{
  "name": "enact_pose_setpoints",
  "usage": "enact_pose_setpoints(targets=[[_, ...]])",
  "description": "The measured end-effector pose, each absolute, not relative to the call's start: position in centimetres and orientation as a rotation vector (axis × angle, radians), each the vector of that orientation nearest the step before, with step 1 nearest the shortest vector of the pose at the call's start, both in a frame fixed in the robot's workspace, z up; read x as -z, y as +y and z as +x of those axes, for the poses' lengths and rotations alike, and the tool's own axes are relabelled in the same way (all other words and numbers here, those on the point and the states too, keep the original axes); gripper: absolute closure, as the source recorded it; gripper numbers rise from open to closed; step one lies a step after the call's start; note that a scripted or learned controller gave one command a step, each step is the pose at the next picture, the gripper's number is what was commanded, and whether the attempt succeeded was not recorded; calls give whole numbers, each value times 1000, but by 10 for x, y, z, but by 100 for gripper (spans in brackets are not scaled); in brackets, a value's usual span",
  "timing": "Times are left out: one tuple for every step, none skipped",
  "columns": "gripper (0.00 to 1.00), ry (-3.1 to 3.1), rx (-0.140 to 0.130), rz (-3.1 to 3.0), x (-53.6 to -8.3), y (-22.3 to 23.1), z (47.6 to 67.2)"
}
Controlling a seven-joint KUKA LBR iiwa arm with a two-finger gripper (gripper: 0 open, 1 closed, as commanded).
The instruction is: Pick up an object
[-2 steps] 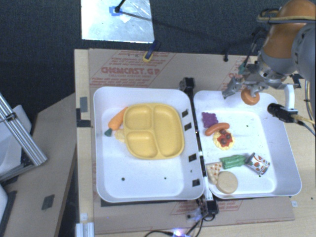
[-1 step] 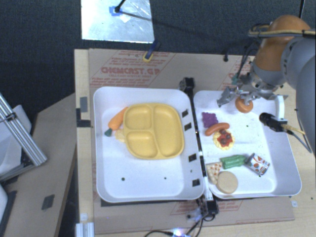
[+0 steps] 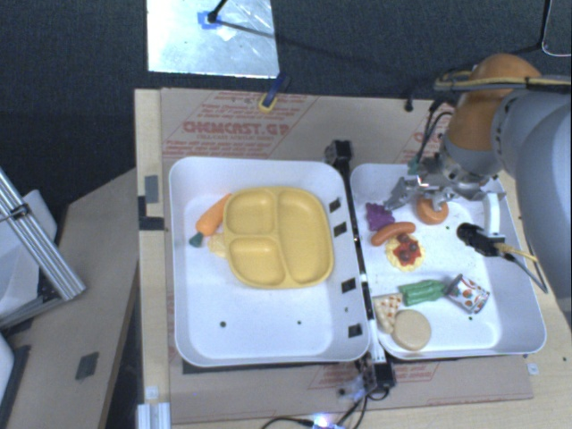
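Note:
My gripper hangs over the back of the right bin, reaching in from the right. Just in front of it lies a small orange ring-shaped toy. To its left sits a purple bunch of grapes, with a red sausage below it. A yellow pasta piece with red sauce is nearer the middle. Toward the front lie a green vegetable, a silver wrapped packet, a cracker and a round tan cookie.
The left bin holds a yellow divided plate and an orange carrot at the plate's left edge. A black divider runs between the bins. A metal sheet lies beyond the bench.

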State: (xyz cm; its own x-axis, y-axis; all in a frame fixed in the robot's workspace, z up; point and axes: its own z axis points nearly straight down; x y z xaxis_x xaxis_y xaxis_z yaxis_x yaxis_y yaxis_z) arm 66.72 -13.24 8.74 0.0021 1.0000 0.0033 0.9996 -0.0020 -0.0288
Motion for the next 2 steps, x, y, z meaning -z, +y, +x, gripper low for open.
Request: enact_pose_setpoints(targets=[[100, -2210, -34, -2214, -101, -137, 668], [100, -2229, 9, -2225, -164, -140, 677]])
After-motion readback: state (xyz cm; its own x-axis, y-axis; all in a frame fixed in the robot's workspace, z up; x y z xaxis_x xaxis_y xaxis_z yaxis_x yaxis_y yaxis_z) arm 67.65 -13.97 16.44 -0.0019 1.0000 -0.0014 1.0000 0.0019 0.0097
